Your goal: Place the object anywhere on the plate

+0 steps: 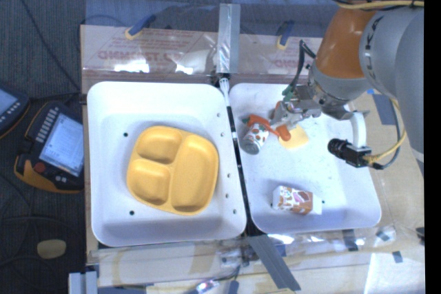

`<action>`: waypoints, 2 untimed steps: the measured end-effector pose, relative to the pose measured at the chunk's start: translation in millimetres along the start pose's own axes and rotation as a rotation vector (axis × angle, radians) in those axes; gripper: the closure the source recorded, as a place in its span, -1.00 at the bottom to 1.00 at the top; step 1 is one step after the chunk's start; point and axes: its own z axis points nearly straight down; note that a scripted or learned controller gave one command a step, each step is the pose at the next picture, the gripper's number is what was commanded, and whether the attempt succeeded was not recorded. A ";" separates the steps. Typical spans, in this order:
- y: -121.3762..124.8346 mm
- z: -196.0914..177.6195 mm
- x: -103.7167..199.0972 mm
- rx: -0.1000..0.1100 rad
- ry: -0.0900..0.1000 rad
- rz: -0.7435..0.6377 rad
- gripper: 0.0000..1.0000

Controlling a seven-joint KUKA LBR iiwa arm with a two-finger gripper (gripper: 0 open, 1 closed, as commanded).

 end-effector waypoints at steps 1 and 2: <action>-24.3 -0.2 83.2 -0.001 0.003 -0.089 1.00; -24.2 -0.2 83.0 -0.001 0.003 -0.089 -1.00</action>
